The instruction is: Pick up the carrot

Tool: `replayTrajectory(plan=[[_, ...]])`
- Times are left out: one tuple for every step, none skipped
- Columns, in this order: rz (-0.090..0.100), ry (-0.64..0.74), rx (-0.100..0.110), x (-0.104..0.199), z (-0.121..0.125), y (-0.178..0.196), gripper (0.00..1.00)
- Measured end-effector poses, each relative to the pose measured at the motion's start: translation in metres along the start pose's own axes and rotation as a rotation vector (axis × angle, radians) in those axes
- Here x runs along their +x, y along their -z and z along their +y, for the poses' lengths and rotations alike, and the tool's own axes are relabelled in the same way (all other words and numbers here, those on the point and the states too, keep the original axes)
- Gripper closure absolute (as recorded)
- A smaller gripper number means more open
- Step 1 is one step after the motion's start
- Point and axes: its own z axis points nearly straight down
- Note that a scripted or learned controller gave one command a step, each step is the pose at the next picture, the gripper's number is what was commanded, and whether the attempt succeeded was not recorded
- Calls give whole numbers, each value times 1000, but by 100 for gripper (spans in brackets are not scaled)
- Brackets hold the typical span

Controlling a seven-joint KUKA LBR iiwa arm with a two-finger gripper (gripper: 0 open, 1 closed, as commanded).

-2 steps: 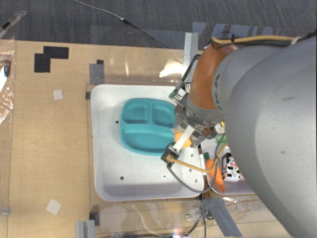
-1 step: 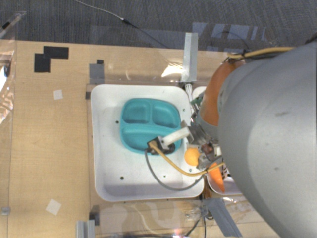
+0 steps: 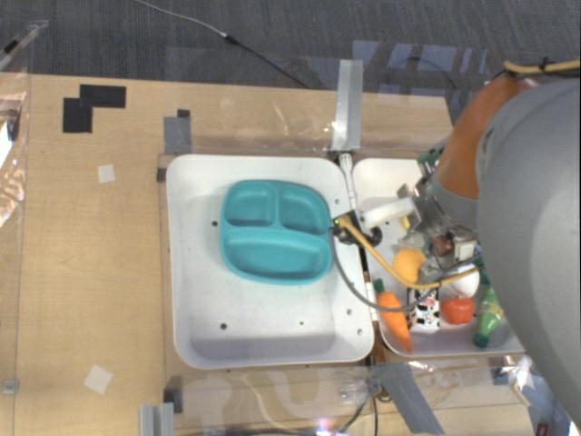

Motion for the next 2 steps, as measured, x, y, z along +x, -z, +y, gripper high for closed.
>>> replayTrajectory(plan=[[-2,4,1,0,-2,-1,0],[-7,148,4,-8,-22,-53,0]])
